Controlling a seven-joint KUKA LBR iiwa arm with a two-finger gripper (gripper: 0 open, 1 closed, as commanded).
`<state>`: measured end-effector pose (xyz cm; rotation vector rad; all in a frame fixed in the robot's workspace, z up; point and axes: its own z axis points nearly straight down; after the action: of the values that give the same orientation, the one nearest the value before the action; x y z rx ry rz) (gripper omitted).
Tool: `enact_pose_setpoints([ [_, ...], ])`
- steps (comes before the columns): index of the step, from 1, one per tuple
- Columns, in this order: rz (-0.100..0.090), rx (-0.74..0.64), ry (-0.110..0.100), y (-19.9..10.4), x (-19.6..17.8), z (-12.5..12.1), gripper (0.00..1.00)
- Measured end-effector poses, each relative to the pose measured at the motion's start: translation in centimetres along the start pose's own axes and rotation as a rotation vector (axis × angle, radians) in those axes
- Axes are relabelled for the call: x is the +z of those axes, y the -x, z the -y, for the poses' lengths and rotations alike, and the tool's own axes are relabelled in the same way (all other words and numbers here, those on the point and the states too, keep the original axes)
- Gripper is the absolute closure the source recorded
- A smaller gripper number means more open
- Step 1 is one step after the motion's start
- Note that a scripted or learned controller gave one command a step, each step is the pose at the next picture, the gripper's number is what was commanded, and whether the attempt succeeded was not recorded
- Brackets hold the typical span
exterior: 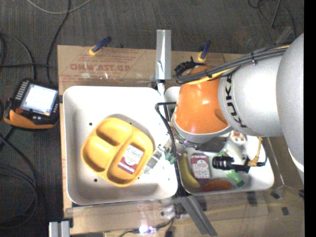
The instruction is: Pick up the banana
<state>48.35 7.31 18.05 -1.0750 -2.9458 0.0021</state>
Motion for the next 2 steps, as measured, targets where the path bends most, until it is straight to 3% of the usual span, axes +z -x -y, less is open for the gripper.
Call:
enact_pose_setpoints([
  [1,0.015,-0.095,0.013,-1.75,8.83,-5.43,0.0],
  [2,0.014,-0.095,0.014,-1.74,8.83,-5.44,0.0],
])
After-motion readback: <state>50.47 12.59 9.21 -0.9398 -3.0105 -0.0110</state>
